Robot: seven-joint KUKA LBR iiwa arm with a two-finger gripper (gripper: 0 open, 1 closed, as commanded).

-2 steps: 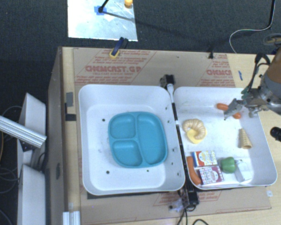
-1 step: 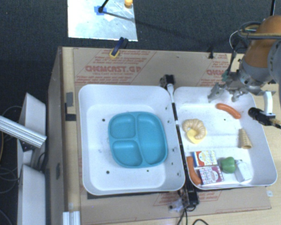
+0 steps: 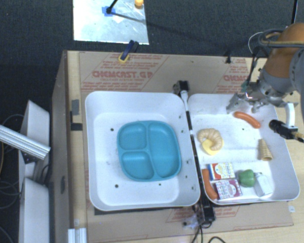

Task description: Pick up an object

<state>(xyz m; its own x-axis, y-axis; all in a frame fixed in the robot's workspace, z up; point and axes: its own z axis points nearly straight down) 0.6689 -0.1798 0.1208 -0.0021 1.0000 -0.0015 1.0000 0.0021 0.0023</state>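
Two white bins sit side by side on the counter [image 3: 142, 67], their inner rims meeting at a dark divider. The left bin [image 3: 104, 135] holds a blue tray [image 3: 148, 150] with bare floor all around it. The right bin [image 3: 213, 108] is open along its far-left part and crowded at the near edge by a carton [image 3: 223, 171], a green pepper [image 3: 247, 176] and a carrot [image 3: 209, 183]; its print is too small to read. "CHEMCAST" runs red across the board under the bins. The pincer [image 3: 247, 101] hangs over the far right corner, fingers spread apart, gripping nothing. The sausage [image 3: 247, 119] lies just below it; a croissant [image 3: 211, 138] and a cone [image 3: 265, 150] lie farther off.
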